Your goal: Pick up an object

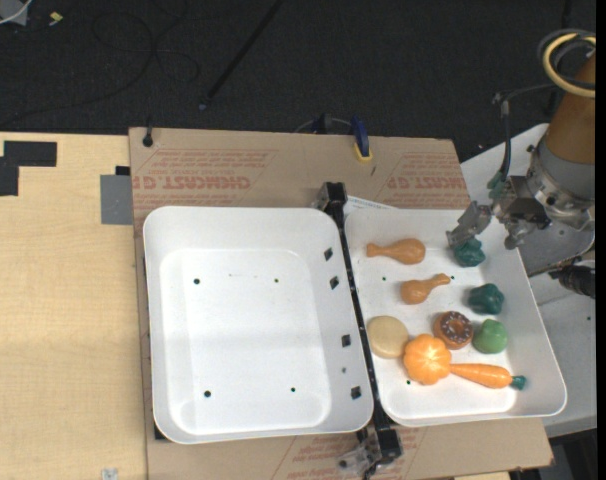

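My arm comes in from the right edge, orange band up top, and my gripper [495, 224] sits over the far right corner of the right bin [543, 393]. My two fingers are spread: one grey finger [468, 225] angles down to the left, the other sits off to the right, clear space between them. Right at that left fingertip is a small teal toy [470, 254], touching or nearly touching it, but it lies below the finger rather than between the pair, so I am holding nothing.

Down in the bin, a tan drumstick-shaped piece [397, 251] lies near the far side, and a second, smaller drumstick piece [424, 288] sits just nearer than it. To the right, a dark green toy [485, 298] rests near the bin's right wall, with a bright green round piece [491, 337] just below it. Beside that, a chocolate doughnut with sprinkles [453, 328]. On the near side, a pale beige round piece [387, 335] touches an orange fruit [427, 359], and an orange carrot [483, 375] lies alongside, its tip pointing right.

The left bin [163, 268] sits next door, both on a cardboard sheet [233, 173].
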Controlling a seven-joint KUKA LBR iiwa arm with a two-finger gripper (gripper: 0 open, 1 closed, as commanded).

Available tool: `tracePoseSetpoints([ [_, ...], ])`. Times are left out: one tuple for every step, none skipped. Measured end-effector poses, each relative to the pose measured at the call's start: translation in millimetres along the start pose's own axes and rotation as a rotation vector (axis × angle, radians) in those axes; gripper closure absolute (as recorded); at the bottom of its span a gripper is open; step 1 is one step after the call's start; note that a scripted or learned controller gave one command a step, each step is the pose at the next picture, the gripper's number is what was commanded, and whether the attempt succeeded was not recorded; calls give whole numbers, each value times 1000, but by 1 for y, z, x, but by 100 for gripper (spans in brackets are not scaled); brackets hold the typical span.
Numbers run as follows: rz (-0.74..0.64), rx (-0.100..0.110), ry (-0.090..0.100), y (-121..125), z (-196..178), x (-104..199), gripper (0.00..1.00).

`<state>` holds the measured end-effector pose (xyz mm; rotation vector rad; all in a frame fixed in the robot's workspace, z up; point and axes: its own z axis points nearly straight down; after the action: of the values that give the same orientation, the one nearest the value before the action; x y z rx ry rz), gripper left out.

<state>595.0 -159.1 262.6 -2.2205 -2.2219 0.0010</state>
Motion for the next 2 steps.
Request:
tracePoseSetpoints([
  [5,10,2,-57,80,-56,0],
  [-5,2,2,-20,180,14,0],
])
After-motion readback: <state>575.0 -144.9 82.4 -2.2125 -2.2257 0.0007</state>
